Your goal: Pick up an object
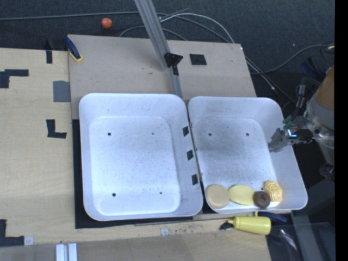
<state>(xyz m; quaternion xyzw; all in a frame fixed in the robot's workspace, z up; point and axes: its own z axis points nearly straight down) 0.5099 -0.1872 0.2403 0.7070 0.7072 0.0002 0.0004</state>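
Here, 2 shallow white bins sit side by side on the surface (32,145), a pale wooden top with dark tape marks. The left bin (92,200) and the right bin (272,110) touch along their inner rims, where 3 small dark clips mark the seam.

The things to pick lie in a row along the near edge of the right bin. A round tan disc (217,196) sits furthest left, just beside a pale yellow-green oval piece (240,194). Touching that piece on its right is a small dark brown round object (262,199), and just behind it rests a yellow, ridged piece like a bit of corn (272,190), close to the bin's near right corner.

The arm (325,110) comes in from the right, grey with an orange band above the wrist. Its hand (278,140) hangs at the right rim of the right bin, about midway along that side and well apart from the row of objects. Whether the hand is wide or narrow I cannot tell; nothing is visibly held.

Outside the bins, a yellow tool with a black tip (250,224) lies on the surface just in front of the right bin. A small orange ball (106,22) rests on the dark floor beyond the surface, and a grey metal bar (155,23) runs down at a slant toward the seam between the bins.
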